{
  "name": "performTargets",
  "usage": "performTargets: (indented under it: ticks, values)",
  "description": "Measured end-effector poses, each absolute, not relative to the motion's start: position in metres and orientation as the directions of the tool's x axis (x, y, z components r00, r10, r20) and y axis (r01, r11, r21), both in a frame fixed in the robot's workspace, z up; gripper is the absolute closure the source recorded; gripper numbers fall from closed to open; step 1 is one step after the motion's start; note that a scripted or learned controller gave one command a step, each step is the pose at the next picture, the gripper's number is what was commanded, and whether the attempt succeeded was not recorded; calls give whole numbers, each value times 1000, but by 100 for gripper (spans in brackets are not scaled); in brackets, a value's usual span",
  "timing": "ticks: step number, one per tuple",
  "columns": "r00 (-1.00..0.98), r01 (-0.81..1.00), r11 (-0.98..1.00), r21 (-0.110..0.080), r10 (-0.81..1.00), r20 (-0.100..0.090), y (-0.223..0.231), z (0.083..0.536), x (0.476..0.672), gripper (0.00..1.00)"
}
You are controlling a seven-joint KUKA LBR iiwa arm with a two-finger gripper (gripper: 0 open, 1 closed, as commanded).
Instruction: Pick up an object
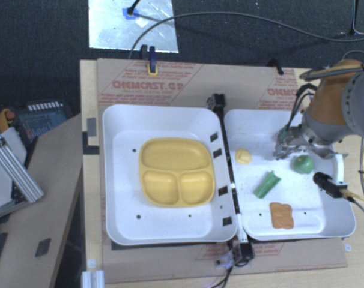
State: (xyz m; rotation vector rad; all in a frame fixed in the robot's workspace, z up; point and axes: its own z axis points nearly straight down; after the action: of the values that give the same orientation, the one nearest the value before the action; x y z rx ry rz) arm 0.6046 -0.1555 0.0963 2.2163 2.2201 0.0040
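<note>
The right bin [332,221] holds a small yellow lump [243,156], a green stick-shaped piece [266,184], an orange toast-like slab [282,215] and a round green object [303,164]. My gripper [283,144] hangs low over the upper middle of this bin, just left of the round green object and right of the yellow lump. The grey arm with its orange band [327,101] comes in from the right and covers the wrist. Nothing shows between the fingers.
The left bin [119,161] holds a yellow three-compartment tray [176,171]. A black clamp bar [225,161] runs between the bins. Cables [350,194] trail along the right bin's right side. A grey side table [32,185] stands at left.
</note>
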Motion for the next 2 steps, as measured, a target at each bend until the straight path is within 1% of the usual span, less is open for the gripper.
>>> performTargets:
  ticks: [1, 2]
  values:
    - [0, 1000, 0, 7, 1000, -2, -166, 150, 603, 100]
    - [-3, 1000, 4, 6, 1000, -2, -168, 194, 605, 100]
